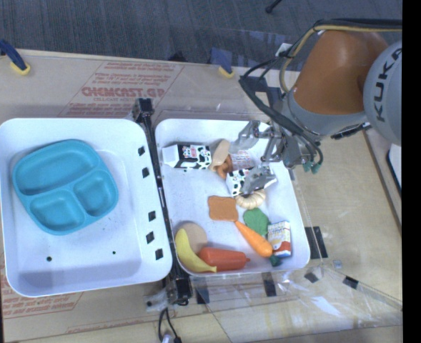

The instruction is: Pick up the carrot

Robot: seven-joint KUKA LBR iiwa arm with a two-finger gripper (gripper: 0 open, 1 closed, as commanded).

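Nearest, clear tape is wrinkling over the pale bench (353, 263). In the right bin (169, 213) a banana (187, 254) and a red sausage (223, 258) are lying along the near wall, and the carrot (254, 239) is lying slantwise just behind, beside a small can (280, 239). The gripper (256, 181) is hovering above a cow-print carton (193, 156); its spread cannot be told. The left bin (10, 263) is holding a blue tray (63, 185). Beyond, red "CHEMCAST GP" lettering (122, 91) is showing, then dark carpet (124, 13).

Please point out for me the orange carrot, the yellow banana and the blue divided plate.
orange toy carrot (254, 239): camera view, middle of its body.
yellow plastic banana (186, 254): camera view, middle of its curve.
blue three-part plastic plate (33, 168): camera view, its large compartment.
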